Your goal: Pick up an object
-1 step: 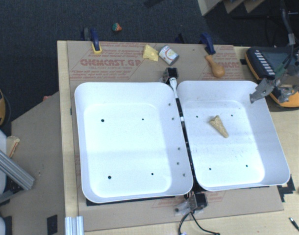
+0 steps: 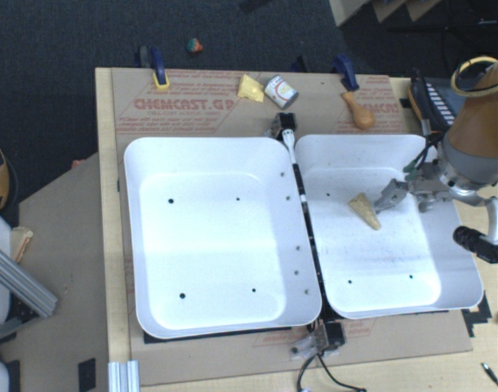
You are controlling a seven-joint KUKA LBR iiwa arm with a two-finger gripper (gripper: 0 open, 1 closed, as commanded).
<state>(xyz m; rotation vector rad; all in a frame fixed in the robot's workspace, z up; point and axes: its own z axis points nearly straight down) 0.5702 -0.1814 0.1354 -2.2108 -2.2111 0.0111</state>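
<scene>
Both bins, the left bin [image 2: 208,235] and the right bin [image 2: 396,260], look like smooth white plastic with a faint sheen. They rest on a matt brown cardboard sheet [image 2: 224,100] printed with red lettering. The tan wedge-shaped object [image 2: 365,211] in the right bin has a dull, slightly rough surface. The gripper [image 2: 389,196] appears to be bare grey metal, while the arm's orange band [image 2: 477,129] above it looks smooth and satiny.

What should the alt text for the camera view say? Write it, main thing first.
The gripper sits low in the right bin, its tip beside a tan wedge. The left bin lies alongside, and small items rest on the board behind both bins.
</scene>
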